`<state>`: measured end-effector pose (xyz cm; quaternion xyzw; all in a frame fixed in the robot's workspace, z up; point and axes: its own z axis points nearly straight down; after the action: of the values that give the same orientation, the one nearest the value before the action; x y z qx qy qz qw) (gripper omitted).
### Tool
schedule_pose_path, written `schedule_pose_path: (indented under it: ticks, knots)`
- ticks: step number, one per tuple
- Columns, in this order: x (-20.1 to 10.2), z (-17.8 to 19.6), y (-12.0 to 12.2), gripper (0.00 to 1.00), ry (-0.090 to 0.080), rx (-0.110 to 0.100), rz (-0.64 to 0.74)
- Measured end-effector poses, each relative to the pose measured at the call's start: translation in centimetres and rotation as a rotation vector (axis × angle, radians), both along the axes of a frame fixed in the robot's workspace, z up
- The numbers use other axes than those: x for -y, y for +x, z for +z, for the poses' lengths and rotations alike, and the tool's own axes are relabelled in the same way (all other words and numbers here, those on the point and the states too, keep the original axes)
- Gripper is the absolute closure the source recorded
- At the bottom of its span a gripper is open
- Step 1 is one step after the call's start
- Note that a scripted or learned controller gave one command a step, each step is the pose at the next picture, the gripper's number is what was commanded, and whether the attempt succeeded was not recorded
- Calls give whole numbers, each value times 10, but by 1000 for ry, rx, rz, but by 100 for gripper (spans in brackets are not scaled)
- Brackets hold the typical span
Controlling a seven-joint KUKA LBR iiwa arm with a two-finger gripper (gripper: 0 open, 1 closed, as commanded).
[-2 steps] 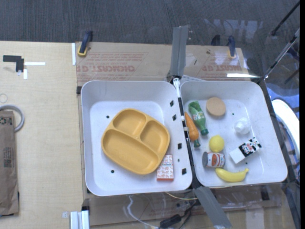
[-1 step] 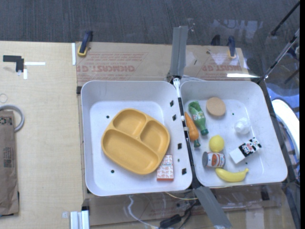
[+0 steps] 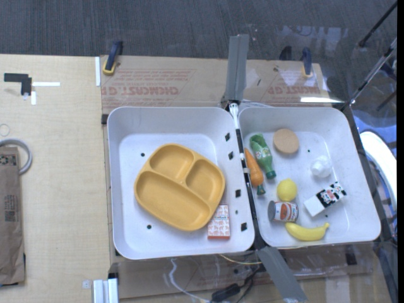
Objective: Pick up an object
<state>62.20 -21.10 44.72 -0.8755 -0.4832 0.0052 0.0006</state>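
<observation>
Basically nothing's picked yet: the banana, can and lemon all lie in the right bin; the gripper's state can't be told.

From my seat I see dark grey carpet behind a pale wooden bench, with brown cardboard clamped across its far edge under even, soft light.

cardboard sheet, blue clamps, paper bag
</observation>
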Motion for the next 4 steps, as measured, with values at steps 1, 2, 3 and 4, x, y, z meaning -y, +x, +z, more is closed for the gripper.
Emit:
schedule_pose_path:
  ticks: [1,2,3,4]
  knots:
    - [-1,7,1,100,-2,-6,4]
    - [-2,13,3,100,-4,-11,8]
    - [-2,20,4,100,-6,-16,11]
    - [-3,27,5,100,-7,-23,15]
